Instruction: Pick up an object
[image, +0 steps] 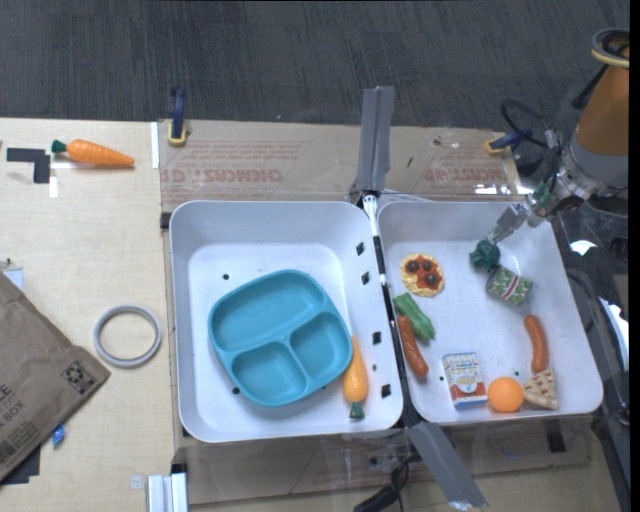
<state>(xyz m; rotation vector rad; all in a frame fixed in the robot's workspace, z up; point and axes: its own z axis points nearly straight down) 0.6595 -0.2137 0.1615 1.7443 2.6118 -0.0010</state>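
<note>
My gripper (508, 226) reaches in from the upper right, over the far part of the right bin (575, 300). Its tip comes down right at a dark green toy vegetable (486, 256), which lies or hangs just below it; contact is too small to judge. Close by are a green-and-red patterned piece (509, 288) and a small round pizza (423, 275). Further forward in the bin lie a green pod (414, 316), two sausages (412, 348) (537, 342), a juice carton (462, 379), an orange (506, 395) and a waffle wedge (541, 390).
The left bin (190, 300) holds a blue divided tray (281, 336) and a carrot (355, 372) by its right wall. On the bench at the left are another carrot (92, 153), a tape ring (127, 334) and a cardboard box (35, 370).
</note>
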